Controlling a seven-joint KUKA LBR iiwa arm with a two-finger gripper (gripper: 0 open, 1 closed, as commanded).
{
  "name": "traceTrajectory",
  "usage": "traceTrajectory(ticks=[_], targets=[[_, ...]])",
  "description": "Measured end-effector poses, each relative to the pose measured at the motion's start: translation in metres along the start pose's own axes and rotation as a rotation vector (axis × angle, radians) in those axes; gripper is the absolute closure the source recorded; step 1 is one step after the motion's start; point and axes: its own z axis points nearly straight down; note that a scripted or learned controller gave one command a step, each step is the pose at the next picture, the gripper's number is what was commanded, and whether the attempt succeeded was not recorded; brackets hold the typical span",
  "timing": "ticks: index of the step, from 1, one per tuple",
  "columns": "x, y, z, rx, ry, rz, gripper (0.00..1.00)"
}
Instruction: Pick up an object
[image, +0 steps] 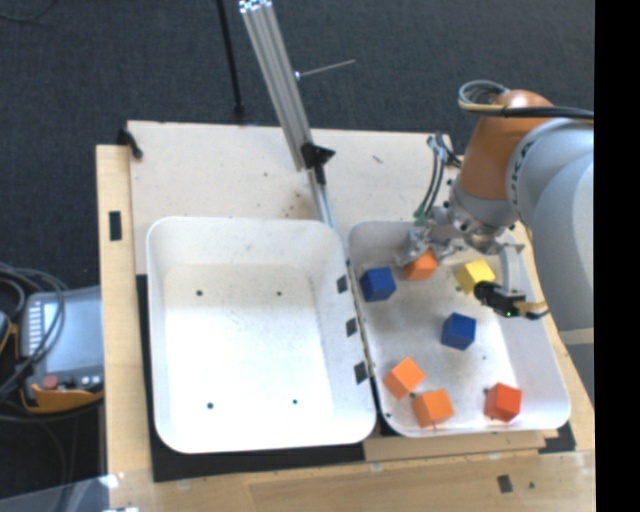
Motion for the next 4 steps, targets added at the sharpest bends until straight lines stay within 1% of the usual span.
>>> traceTrajectory(ticks=[1,2,3,4], targets=[[0.008,0.004,-0.057,-0.001,0.006,0.002,1.0],[0.015,0.0,-0.11,-0.002,0.006,0.001,1.0],[0.013,0.002,-0.165,-0.003,0.005,-0.001,1.0],[0.069,0.004,-0.16,0.006,0.007,0.003,1.0]])
